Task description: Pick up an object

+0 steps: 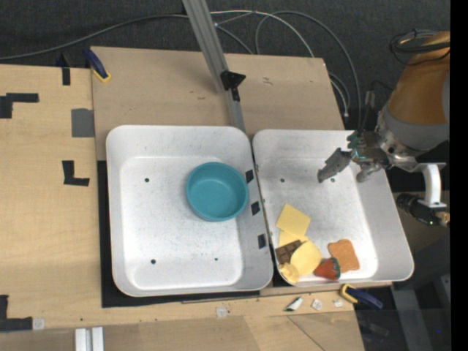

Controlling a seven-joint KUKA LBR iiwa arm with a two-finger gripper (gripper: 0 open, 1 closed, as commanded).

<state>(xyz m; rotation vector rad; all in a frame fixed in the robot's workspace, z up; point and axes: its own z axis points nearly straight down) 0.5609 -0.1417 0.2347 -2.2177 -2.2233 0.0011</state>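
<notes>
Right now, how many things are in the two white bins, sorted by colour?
Blue: 1, the bowl in the left bin.
Yellow: 3, two flat pieces and a small round bit in the right bin.
Brown: 1, a small dark piece.
Orange: 1, a flat piece.
Red: 1, a small piece.
Total: 7.

No text, label, brand, number or sign can be read anywhere in the frame. The black tape marks [22,102] at the left of the frame are plain strips and angles on the wooden bench [44,196], not letters. The small white tags [306,303] at the bench's lower edge, right of centre, are too small to show any print.
</notes>
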